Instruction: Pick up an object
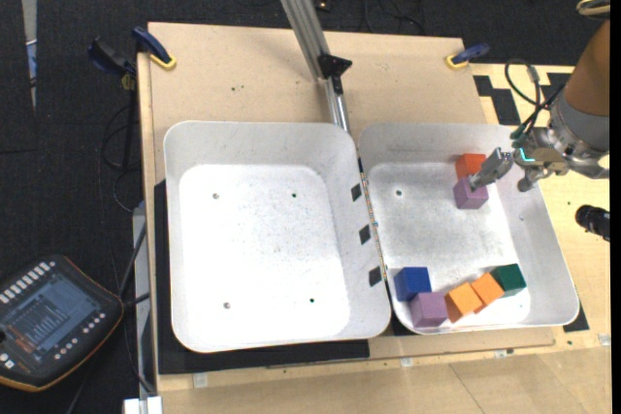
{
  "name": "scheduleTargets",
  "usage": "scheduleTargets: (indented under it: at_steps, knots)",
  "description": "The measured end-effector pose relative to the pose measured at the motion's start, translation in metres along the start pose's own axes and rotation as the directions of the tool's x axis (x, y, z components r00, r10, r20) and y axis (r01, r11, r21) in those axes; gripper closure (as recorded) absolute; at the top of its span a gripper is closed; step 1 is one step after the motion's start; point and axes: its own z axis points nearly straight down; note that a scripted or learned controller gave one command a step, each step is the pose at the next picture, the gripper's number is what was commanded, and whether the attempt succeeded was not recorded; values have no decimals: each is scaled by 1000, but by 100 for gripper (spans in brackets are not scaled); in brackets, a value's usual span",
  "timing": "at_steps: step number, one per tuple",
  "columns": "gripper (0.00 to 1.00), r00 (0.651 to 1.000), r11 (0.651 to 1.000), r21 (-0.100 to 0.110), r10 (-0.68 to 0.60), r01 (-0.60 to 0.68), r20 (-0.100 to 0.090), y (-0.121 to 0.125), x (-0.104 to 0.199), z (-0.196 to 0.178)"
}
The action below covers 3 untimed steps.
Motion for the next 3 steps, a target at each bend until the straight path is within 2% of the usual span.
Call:
scheduleTargets:
  at_steps: [1, 2, 3]
  knots:
    - [0, 1000, 1000, -3, -1, 1, 1, 1, 0, -2]
    - [0, 1000, 1000, -1, 1, -1, 1, -2, 5, 42]
    - [0, 1000, 1000, -1, 2, -2, 1, 2, -3, 92]
